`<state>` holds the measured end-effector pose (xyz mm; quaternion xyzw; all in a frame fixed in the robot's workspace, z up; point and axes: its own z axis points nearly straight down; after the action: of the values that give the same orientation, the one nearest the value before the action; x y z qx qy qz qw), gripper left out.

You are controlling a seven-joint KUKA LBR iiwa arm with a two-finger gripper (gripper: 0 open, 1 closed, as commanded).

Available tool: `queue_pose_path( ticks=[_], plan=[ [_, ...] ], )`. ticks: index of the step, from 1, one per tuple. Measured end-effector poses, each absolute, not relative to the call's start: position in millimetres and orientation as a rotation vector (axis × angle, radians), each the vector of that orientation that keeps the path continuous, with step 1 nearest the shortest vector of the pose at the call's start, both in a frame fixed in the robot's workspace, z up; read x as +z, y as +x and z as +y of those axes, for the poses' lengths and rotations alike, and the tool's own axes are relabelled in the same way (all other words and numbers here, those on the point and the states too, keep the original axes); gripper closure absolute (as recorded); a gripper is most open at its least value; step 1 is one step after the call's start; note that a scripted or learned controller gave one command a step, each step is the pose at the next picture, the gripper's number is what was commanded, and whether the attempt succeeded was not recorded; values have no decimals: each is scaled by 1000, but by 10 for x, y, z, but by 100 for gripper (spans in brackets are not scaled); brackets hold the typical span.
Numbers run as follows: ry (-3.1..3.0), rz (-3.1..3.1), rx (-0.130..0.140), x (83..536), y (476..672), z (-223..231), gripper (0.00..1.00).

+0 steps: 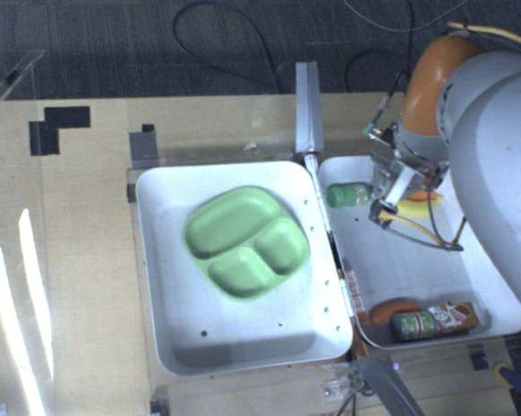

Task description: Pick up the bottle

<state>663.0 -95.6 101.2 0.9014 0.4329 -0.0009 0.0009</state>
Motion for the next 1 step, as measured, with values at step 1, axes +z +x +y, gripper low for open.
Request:
queue_pose_path(
  ticks=[1],
  plan=[
    [2602,1753,7,1658,6269,-983,100]
  ],
)
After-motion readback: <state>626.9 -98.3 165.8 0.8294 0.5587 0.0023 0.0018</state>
